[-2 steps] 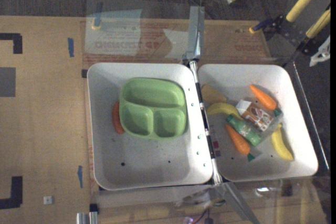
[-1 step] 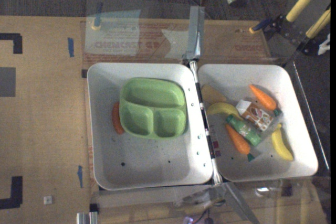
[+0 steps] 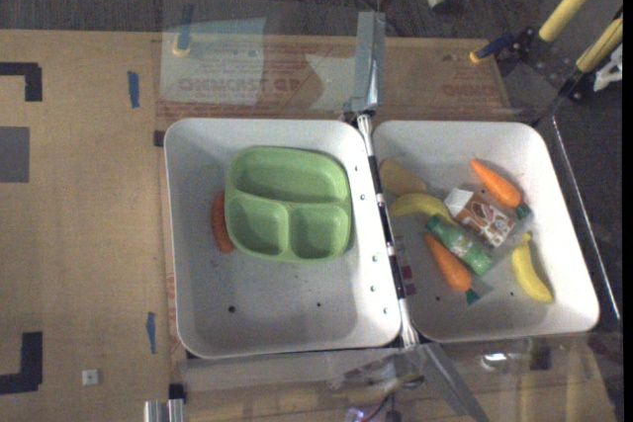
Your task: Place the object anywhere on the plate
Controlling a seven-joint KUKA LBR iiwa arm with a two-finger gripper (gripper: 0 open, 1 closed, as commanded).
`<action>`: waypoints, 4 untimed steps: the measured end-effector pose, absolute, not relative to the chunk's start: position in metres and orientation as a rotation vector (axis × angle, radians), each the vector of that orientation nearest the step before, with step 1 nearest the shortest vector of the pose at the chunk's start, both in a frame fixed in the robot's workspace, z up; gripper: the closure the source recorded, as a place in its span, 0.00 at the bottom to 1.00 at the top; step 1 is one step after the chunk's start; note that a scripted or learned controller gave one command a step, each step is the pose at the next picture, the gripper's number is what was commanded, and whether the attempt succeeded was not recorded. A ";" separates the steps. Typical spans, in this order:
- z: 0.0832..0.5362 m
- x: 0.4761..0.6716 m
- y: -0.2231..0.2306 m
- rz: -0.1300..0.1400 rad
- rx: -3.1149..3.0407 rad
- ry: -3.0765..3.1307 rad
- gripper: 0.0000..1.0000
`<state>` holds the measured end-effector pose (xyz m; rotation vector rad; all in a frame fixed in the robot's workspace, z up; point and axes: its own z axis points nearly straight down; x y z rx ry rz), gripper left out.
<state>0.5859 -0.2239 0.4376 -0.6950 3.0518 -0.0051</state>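
The green plate (image 3: 288, 204) with three compartments lies in the left bin (image 3: 198, 311), toward its far side. An orange carrot (image 3: 220, 221) lies just beside the plate's left edge, partly under it (not on it). Right of the plate, in the right bin (image 3: 554, 311), lie two carrots (image 3: 448, 263), two bananas (image 3: 531, 275), a green bottle (image 3: 461, 246) and a small carton (image 3: 483, 216). The state of the hand I cannot tell.

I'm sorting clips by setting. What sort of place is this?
Probably a robotics lab bench, not a kitchen: two white bins on a cardboard-covered bench, toy food such as a carrot beside a green plate, blue tape marks.
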 end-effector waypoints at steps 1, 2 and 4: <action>0.438 0.618 -0.221 -0.007 -1.050 2.949 0.00; 0.437 0.624 -0.220 -0.007 -1.581 2.703 0.00; 0.400 0.628 -0.194 0.000 -2.023 2.397 0.00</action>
